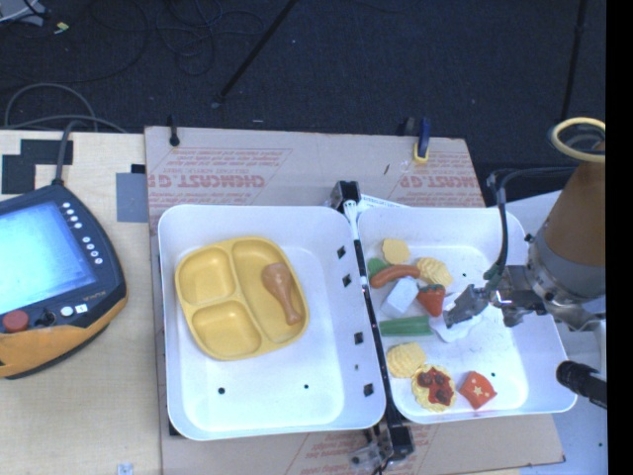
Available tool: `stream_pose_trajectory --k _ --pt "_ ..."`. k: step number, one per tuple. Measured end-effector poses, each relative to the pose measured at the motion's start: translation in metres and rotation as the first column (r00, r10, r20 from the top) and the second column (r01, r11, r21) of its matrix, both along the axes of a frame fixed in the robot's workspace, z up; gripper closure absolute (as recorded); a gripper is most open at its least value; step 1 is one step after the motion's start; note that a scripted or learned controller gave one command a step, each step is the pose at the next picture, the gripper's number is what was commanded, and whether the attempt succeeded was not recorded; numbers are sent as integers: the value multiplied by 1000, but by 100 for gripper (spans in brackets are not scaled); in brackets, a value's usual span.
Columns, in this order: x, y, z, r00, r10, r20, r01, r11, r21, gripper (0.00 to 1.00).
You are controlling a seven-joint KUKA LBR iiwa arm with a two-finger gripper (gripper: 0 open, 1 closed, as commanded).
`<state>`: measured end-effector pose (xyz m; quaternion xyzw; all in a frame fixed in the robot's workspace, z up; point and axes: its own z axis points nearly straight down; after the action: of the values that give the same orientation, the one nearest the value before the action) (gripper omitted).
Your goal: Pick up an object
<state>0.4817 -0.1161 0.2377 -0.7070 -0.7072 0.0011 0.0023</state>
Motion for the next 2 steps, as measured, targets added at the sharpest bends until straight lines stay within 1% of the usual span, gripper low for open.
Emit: stream_pose_trajectory --k 1,2 --pt "0 -1 10 1000 -1 -2 1 1000 1 100" --pt "-6 69 -54 1000 5 -6 -5 1000 3 100"
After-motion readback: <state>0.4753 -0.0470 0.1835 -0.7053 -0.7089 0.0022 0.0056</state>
